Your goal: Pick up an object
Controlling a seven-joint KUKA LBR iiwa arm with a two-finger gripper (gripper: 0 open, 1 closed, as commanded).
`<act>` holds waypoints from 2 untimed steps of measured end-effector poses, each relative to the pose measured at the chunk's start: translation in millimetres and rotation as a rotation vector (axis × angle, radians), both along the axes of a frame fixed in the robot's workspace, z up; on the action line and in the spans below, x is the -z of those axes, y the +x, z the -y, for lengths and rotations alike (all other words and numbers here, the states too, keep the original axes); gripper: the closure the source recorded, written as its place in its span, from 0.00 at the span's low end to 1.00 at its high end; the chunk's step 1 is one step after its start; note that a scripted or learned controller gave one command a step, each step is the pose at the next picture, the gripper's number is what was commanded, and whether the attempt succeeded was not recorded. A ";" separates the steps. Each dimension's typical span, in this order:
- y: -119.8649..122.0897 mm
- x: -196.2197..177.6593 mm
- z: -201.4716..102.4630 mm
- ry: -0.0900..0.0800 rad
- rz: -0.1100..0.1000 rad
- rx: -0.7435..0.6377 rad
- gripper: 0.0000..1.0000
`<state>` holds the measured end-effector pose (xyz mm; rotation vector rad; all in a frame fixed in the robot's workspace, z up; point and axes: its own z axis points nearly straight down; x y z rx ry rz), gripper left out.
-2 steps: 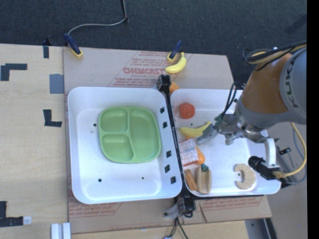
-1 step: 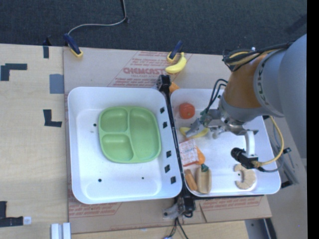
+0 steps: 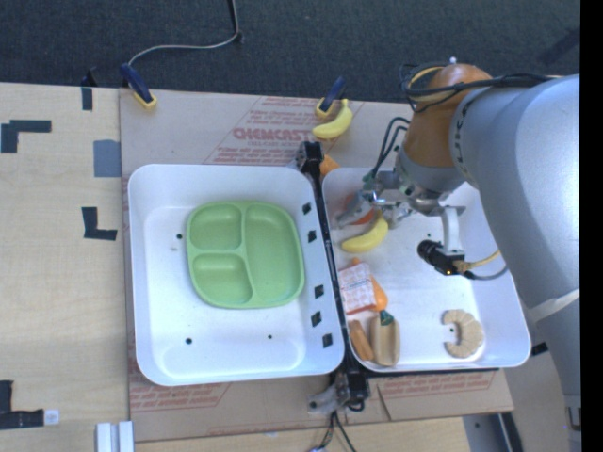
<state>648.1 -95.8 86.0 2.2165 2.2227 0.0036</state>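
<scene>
My gripper [image 3: 369,207] is low in the back left part of the right bin [image 3: 499,299], directly above and touching or nearly touching a yellow banana [image 3: 366,239]. The banana lies on the bin floor next to the divider between the bins. Something small and reddish [image 3: 345,201] shows at the gripper's left side, too small to identify. The grey arm with its orange band [image 3: 435,130] hides the bin's back right corner.
Along the right bin's left side lie a red-and-white packet [image 3: 356,285], an orange piece [image 3: 379,296] and a brown bun-like item [image 3: 375,339]. A tan ring-shaped pastry [image 3: 463,333] sits front right. The left bin [image 3: 151,281] holds a green divided plate [image 3: 245,252]. A yellow clamp [image 3: 333,121] stands behind the bins.
</scene>
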 end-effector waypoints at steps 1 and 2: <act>20.8 0.6 1.4 0.000 -0.002 0.000 0.00; 21.2 -10.1 1.4 -0.002 0.000 -0.001 1.00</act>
